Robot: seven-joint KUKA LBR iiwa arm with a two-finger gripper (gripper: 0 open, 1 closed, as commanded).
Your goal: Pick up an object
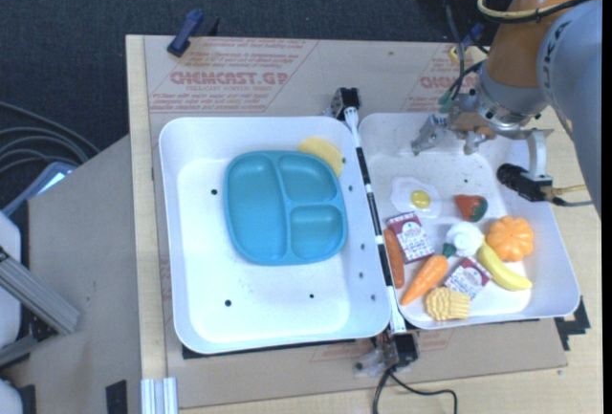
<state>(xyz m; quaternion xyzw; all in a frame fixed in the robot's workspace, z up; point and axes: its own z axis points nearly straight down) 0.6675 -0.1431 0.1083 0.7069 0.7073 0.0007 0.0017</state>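
My gripper hangs over the right bin's bare far corner; whether the fingers are spread, I cannot tell. Toys cluster nearer me: fried egg, carrot, pumpkin, so I'd judge nothing picked yet.

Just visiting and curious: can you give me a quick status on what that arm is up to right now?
Gripper over right bin's far end, nothing held. Toy food, carrot to pumpkin, lies nearer the camera, untouched. Blue plate in left bin.
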